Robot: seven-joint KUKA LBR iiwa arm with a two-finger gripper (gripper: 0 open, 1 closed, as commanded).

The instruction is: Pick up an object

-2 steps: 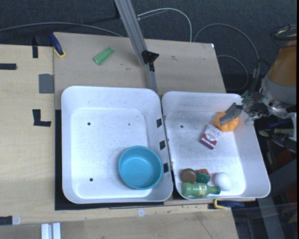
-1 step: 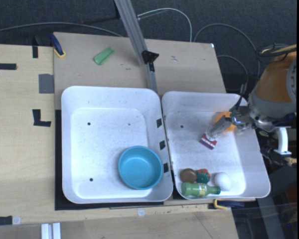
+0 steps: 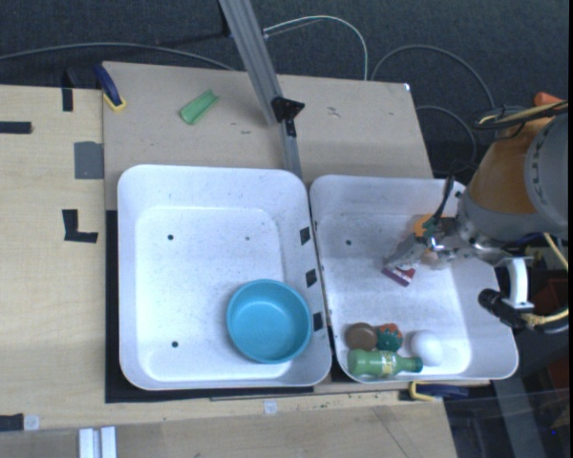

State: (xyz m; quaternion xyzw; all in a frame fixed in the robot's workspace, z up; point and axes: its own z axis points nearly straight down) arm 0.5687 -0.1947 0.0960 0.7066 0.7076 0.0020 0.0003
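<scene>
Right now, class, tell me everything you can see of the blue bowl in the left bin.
The blue bowl is round, light blue all over, and looks like smooth plastic. It stands upright with its mouth facing up, and nothing can be seen inside it. It rests on the floor of the left white bin, in the corner nearest the camera on the side next to the right bin, close to the dividing wall. Nothing else touches it, and the gripper is over in the right bin.

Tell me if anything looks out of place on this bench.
One thing: a green block lies on the bench behind the left bin, apart from the bins' contents. The blue bowl sits upright; nothing looks spilled or broken.
</scene>
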